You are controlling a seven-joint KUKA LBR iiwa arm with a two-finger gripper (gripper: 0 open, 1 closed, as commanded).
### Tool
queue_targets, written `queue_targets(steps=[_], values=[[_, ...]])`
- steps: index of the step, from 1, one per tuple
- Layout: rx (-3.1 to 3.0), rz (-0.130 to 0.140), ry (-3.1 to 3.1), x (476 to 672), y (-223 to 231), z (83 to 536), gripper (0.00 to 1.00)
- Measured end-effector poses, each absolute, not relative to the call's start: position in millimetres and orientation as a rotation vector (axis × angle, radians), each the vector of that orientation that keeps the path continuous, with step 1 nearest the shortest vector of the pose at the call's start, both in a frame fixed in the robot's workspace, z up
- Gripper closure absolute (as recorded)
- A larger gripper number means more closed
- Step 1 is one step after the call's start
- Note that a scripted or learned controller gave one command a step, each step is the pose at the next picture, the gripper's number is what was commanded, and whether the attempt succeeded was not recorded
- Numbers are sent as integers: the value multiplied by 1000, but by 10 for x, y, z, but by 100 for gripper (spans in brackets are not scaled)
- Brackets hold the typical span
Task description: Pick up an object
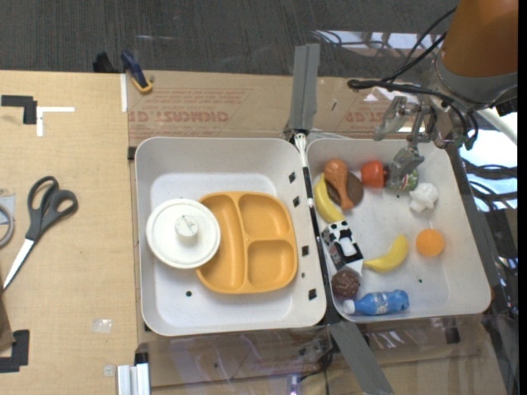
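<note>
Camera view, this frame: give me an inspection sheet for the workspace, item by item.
Surface: wooden bench bearing two white bins, left bin and right bin.
Job's things: in the right bin, two bananas, orange ball, red tomato, blue bottle, white lump.
Clutter: yellow divided plate and white lid in the left bin; scissors on the bench.
Grippers: gripper low over the right bin's far side, beside the tomato; nothing seen held.
Cables: black cables by the wrist.
Surroundings: dark carpet, cardboard.

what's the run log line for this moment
arm: over right bin far corner | gripper: low beside red ball, nothing seen held | left bin: yellow tray, white lid
</note>
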State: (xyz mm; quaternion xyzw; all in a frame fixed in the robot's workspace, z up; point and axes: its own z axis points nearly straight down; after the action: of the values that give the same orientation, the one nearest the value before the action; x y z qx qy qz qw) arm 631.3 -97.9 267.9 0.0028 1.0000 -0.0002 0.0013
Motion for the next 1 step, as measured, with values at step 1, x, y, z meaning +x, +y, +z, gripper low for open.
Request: queue_targets(steps=[1], values=[[200,-1,3131,6152,-1224,1459,0]])
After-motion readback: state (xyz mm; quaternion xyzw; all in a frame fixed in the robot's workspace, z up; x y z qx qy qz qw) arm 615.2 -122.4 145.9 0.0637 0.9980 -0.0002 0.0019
